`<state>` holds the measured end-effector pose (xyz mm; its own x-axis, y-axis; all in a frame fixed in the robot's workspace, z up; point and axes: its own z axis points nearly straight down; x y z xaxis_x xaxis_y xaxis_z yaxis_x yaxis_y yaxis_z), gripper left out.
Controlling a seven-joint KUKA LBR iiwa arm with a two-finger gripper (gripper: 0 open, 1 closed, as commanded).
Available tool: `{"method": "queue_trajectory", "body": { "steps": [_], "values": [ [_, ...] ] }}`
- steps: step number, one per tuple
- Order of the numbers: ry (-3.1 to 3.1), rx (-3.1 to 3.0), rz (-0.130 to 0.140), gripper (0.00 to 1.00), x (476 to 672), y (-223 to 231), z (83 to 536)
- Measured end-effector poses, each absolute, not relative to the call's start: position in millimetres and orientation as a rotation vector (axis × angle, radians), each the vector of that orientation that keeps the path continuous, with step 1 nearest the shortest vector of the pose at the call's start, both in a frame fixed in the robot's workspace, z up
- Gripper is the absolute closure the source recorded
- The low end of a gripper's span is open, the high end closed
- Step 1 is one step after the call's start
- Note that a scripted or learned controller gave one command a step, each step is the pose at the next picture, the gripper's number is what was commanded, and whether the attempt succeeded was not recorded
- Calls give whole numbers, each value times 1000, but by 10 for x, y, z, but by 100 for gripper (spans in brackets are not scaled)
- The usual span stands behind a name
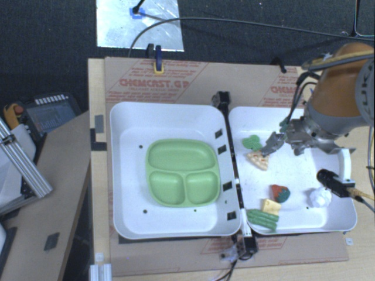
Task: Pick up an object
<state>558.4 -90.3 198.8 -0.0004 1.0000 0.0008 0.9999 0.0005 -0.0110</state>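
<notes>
Seen from above at a slant, the arm (343, 92) reaches in from the right over the right bin (334, 218), its gripper (270, 145) low above the bin floor near the left wall. The fingers point down and left toward a pale wedge (257, 160) lying just beside their tips; whether they stand apart or together cannot be told, and nothing shows between them.

A green leaf piece (251, 141) lies just left of the gripper, close to the wall shared by the two bins. Toward the front of the bin, a red-and-teal piece (280, 192) sits near a yellow block (270, 206), and a green pod bundle (262, 219) lies against the front left corner, touching the rim. A white lump (320, 198) rests near the right side, beside a black fitting (332, 183) on the arm. The middle and back of this bin's floor lie bare, leaving open room around the wedge on its front and right.

The left bin (126, 157) holds a green tray (183, 172) with three compartments, set near the centre, with bare white floor on all sides of it.

The board (193, 78) beneath both bins carries red print reading "CHEMCAST GP"; a second print at the right is partly hidden. A foil sheet (137, 16) lies behind the bench, and a handset (50, 117) sits at the left.
</notes>
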Motion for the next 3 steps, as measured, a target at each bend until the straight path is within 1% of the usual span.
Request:
{"method": "queue_trajectory", "body": {
  "steps": [1,3],
  "values": [
    [-2225,-2219,-1,0,5612,-902,2048],
    [-2220,-2218,2,0,5507,-920,1175]
  ]
}}
